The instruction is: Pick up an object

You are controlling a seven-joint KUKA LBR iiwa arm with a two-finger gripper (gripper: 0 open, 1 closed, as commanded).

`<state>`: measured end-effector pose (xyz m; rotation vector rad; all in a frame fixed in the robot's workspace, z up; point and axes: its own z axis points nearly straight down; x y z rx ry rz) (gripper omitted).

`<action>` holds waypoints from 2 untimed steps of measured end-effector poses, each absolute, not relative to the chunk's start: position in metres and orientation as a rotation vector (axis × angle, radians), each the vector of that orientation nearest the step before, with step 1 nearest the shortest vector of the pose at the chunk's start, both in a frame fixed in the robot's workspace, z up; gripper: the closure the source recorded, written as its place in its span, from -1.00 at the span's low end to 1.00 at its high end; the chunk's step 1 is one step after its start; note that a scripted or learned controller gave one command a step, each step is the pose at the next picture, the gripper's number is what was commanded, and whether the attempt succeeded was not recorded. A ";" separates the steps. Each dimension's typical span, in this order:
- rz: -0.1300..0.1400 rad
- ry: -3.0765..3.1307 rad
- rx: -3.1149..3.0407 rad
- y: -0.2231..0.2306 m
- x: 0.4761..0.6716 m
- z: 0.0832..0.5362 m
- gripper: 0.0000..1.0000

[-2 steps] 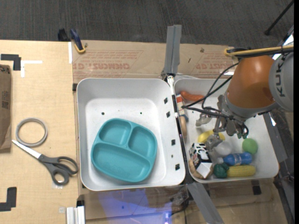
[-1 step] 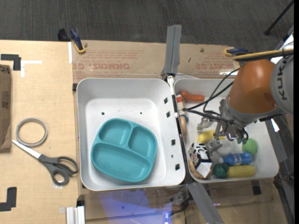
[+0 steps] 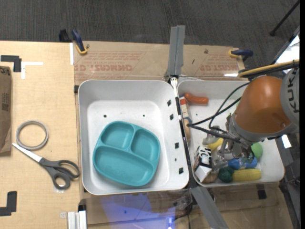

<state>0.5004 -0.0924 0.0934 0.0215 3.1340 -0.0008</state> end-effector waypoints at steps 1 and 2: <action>-0.002 3.131 0.017 -0.092 0.502 0.103 1.00; -0.002 3.131 0.018 -0.092 0.502 0.103 -1.00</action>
